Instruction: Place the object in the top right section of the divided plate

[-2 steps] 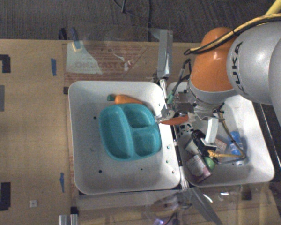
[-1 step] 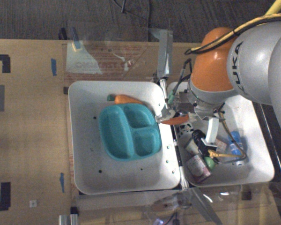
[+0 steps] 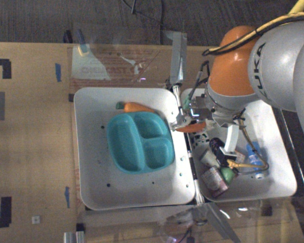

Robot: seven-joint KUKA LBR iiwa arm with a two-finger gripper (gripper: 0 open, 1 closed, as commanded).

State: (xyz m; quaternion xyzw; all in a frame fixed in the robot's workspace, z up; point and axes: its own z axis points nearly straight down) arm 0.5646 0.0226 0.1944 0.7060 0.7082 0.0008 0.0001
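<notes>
Transport is looking underway: end effector (image 3: 184,119) is gripping an orange carrot (image 3: 191,127); plate (image 3: 140,141) is lying just leftward, awaiting placement.

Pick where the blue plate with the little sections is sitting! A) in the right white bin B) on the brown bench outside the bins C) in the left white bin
C: the blue divided plate lies flat inside the left white bin, with an orange object beside its top edge.

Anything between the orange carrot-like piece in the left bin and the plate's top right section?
Nothing: the carrot-like piece lies right against the teal plate rim there.
</notes>
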